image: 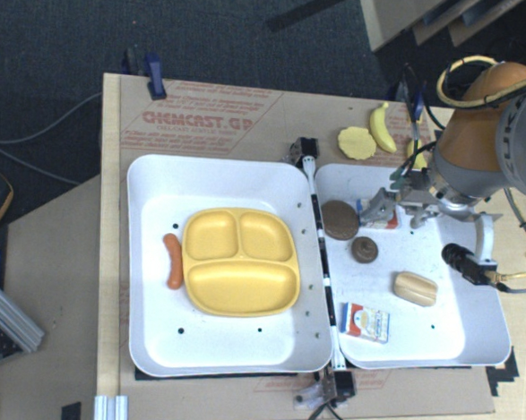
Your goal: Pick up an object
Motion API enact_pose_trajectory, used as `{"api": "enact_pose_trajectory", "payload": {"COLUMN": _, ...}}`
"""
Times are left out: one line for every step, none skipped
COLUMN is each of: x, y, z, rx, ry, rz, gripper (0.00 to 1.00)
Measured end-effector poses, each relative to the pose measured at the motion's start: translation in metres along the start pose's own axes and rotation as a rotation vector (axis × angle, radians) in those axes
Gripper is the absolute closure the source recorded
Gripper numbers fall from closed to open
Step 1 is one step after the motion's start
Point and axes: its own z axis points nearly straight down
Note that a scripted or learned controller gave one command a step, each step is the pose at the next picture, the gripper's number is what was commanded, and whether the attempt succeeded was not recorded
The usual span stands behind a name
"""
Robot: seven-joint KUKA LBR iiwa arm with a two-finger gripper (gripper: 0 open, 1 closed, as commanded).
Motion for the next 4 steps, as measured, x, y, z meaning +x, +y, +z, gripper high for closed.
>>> {"api": "enact_pose_trajectory", "payload": {"x": 0.011, "y": -0.014, "z": 0.059, "rx": 0.008, "ry": 0.003, "rz": 0.001, "gripper": 0.0}}
{"api": "enact_pose_trajectory", "payload": {"x": 0.014, "y": -0.036, "z": 0.056, "rx": 0.005, "ry": 0.002, "rz": 0.001, "gripper": 0.0}}
{"api": "enact_pose_trajectory", "payload": {"x": -0.028, "y": 0.005, "z": 0.055, "rx": -0.004, "ry": -0.003, "rz": 0.002, "gripper": 0.0}}
{"api": "enact_pose_trajectory", "payload": {"x": 0.003, "y": 0.058, "z": 0.055, "rx": -0.006, "ry": 0.0, "rz": -0.005, "gripper": 0.0}}
